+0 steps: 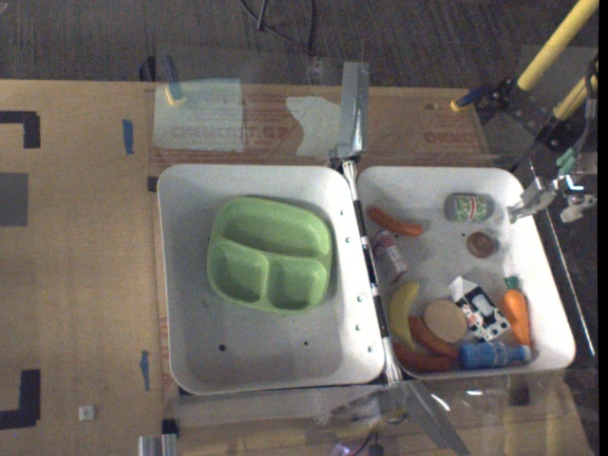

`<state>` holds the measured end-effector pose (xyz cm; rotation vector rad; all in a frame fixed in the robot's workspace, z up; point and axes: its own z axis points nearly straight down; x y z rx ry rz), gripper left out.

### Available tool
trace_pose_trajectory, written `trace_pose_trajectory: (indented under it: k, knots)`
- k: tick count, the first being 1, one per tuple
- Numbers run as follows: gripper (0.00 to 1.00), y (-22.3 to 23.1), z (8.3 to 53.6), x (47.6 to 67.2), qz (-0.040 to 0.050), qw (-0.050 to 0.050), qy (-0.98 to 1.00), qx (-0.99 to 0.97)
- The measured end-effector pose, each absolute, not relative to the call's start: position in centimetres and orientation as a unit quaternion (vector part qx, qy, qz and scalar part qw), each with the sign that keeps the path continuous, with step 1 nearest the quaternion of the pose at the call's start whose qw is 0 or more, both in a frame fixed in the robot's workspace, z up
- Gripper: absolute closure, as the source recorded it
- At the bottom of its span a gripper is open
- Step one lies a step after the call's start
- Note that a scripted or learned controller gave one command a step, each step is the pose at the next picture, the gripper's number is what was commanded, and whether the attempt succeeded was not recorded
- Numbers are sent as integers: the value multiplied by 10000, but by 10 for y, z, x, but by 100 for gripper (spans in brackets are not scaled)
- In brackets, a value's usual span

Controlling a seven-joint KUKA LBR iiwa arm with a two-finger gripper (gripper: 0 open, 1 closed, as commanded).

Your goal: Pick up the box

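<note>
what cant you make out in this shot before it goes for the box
- Pincer: at the right bin's far right rim, small and blurred; finger state unreadable.
- Box: print too small to read; its base is crowded by the carrot and bottle.
- Sausage by the near wall: partly under the banana and the round cookie.

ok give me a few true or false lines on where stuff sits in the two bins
1. The green tray lies in the left bin. True.
2. The box lies in the left bin. False: it lies in the right bin, beside the carrot.
3. The banana lies near the right bin's left wall. True.
4. The can stands on the tray. False: it lies in the right bin, near its far wall.
5. The gripper is at the right bin's far right corner. True.
</note>
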<state>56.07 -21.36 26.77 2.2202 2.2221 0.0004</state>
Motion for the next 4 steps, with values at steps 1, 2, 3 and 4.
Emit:
trace_pose_trajectory:
  k: [1,2,3,4]
  knots:
    - [0,-115,95,517,9,9,7315,6818]
    - [0,-135,86,489,28,14,6710,7415]
    - [0,-129,85,612,10,9,5977,8017]
    - [0,-184,265,544,-7,0,5658,8246]
